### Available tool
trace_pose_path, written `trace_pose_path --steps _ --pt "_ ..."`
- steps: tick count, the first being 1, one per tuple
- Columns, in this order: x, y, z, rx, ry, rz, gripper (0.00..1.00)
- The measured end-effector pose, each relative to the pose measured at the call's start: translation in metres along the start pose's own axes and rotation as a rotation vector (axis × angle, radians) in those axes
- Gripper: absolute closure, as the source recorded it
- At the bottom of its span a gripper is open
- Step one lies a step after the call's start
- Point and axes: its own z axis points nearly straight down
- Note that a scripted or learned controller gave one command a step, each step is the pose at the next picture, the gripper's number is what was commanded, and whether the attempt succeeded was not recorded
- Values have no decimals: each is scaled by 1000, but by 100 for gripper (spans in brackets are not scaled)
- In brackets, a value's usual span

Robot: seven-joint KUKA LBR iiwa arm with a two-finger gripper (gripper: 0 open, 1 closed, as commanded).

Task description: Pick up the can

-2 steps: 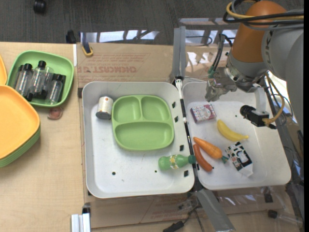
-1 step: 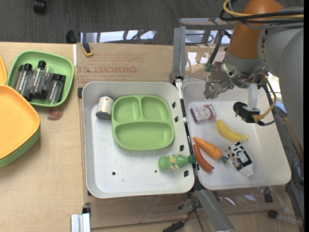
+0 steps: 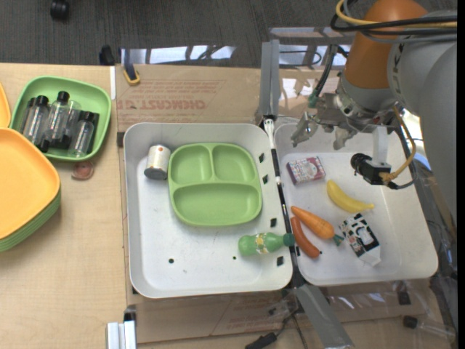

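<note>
The can (image 3: 156, 161) lies untouched in my left bin (image 3: 145, 267) beside the green plate (image 3: 214, 184), while the gripper (image 3: 320, 126) hangs open and empty over the right bin (image 3: 414, 260), so the whole pick remains.

Silver-grey can (image 3: 155, 161), green divided plate (image 3: 215, 183), yellow banana (image 3: 347, 197), orange carrots (image 3: 313, 222), white bins (image 3: 138, 267)

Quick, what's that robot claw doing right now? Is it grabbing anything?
Two-finger gripper: open, holding nothing, above the far edge of the right white bin. The small silver can lies untouched in the left white bin.
</note>
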Motion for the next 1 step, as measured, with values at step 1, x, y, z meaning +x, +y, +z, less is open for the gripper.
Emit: trace_pose_path --steps 1 --pt "-51 -8 20 1 0 -266 0"
